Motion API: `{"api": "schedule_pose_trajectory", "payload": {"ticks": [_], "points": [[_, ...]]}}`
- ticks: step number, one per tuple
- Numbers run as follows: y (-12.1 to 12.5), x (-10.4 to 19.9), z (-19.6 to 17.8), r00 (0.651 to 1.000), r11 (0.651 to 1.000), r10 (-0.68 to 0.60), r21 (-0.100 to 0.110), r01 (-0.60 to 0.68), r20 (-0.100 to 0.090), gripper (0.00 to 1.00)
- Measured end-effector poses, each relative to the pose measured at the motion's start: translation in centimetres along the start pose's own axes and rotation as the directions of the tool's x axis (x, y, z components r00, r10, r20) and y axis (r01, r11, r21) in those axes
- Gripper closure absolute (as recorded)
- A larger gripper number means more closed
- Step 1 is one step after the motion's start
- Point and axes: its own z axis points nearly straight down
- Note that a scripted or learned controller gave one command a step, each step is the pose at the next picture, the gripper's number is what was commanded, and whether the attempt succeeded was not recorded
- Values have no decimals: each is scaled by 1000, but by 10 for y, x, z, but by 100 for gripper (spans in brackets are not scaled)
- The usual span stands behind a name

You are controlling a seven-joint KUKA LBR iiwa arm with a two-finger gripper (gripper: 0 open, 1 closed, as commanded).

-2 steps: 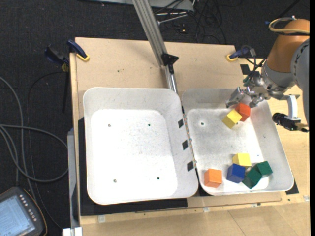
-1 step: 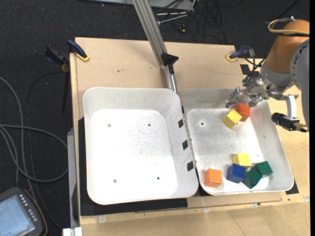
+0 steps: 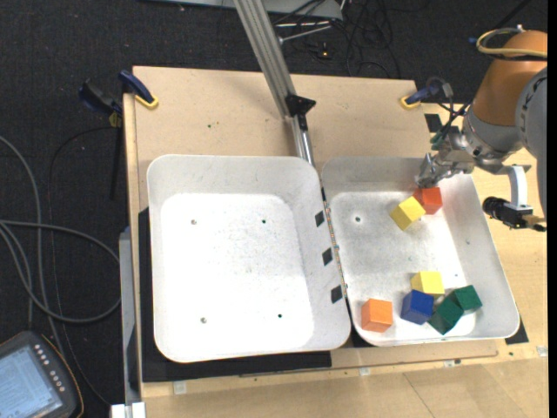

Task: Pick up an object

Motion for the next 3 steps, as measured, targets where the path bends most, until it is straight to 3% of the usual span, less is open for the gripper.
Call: {"api": "schedule_pose_trajectory", "payload": {"ticks": [2, 3], "points": [[3, 9, -100, 1000, 1000, 1, 12, 0, -6, 100], [-15, 56, -92, 1000, 1000, -2, 20, 3, -10, 100]]}}
